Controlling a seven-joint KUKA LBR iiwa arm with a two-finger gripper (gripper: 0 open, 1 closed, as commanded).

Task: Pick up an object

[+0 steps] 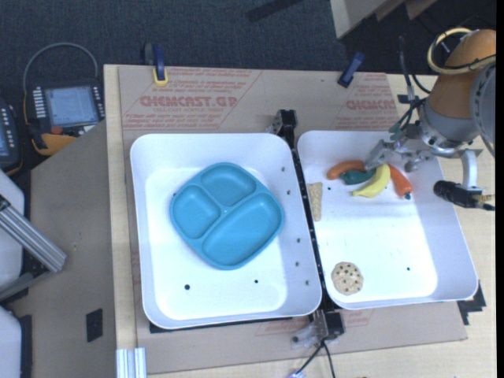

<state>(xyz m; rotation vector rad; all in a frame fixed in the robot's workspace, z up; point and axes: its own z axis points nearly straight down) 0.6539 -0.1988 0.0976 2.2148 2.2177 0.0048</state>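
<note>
Two bins [150, 211]: blue plate [227, 214]; banana [375, 184], cookie [346, 277].

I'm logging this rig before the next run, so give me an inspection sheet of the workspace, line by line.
Surface: two shallow white bins, left bin, right bin, on a cardboard-covered bench.
Job's things: blue divided plastic plate in left bin; yellow toy banana, orange toy carrot, round speckled cookie in right bin.
Clutter: tan cracker strip.
Hand: the hand above the banana cluster.
Cables: black cable by the arm.
Surroundings: handheld control pendant.
</note>
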